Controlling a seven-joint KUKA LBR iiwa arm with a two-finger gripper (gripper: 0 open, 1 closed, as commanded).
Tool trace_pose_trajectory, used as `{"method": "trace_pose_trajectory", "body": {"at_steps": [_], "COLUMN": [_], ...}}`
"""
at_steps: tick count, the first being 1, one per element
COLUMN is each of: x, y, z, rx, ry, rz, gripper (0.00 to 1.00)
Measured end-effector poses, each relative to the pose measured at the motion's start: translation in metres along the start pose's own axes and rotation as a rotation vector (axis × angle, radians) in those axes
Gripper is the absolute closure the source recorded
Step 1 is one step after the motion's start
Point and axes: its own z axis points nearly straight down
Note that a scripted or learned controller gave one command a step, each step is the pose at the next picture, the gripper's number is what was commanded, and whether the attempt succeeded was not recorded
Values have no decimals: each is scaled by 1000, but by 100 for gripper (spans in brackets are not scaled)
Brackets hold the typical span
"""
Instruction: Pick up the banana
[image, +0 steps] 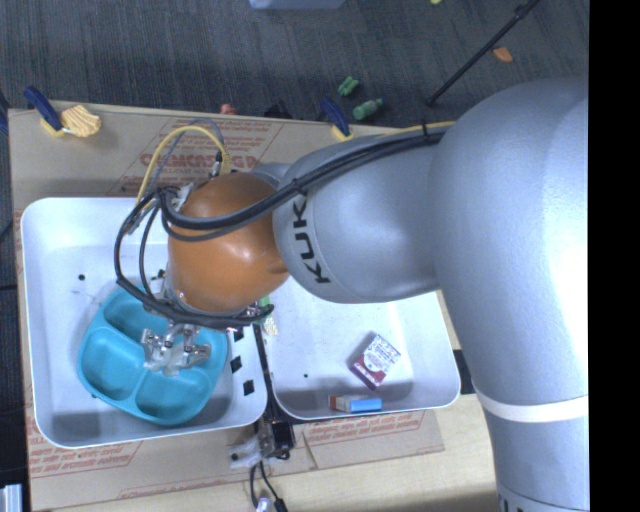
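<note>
Fingers (175, 350) over blue divided tray (110, 365).

The tool (175, 348) hangs low in the left white bin (45, 300), directly over a blue divided tray (115, 365); its metal tip sits above the ridge where the tray's compartments meet. Above the tool rises the orange wrist band (222, 245), looped by black cables (135, 235) and a yellow cable (185, 140), and the bulky grey arm (440, 220) stretches away to the tool's right. Right of the tool, across the shared bin wall, the right white bin (440, 385) holds a small red-and-white packet (374, 360) and, nearer its front rim, a slim blue-and-orange item (357, 404). Both bins rest on a cardboard-covered surface (110, 130).
</note>
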Motion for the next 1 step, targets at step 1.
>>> {"method": "trace_pose_trajectory", "body": {"at_steps": [1], "x": [-1], "y": [0], "z": [-10], "rx": [0], "ry": [0], "rz": [-1], "gripper": [100]}}
